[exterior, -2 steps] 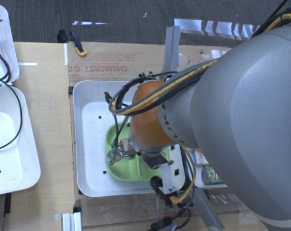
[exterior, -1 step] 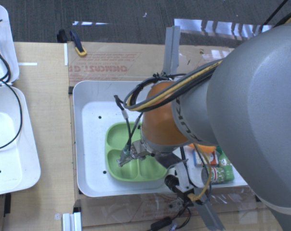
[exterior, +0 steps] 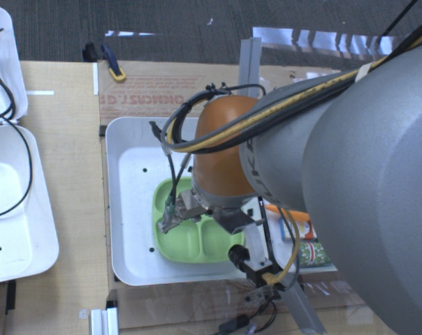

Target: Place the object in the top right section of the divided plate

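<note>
**Tool low over green plate, grip state unclear**

Nearest you, btm right: arm (exterior: 351, 180), grey w/ orange band, covers much of the right bin (exterior: 127, 208). Just beside it, an orange-and-green printed item (exterior: 310, 246) pokes out from under the arm. Mid-bin: green divided plate (exterior: 170, 243) lies flat on the white floor. Tool (exterior: 170, 218) sits low over the plate's left part; you can't tell if it's wide, narrow or holding anything. Task object not identifiable. Left: second white bin (exterior: 15, 208) w/ black cable (exterior: 22, 152). Far: table (exterior: 64, 96), yellow-and-blue clamp (exterior: 113, 65).
</note>
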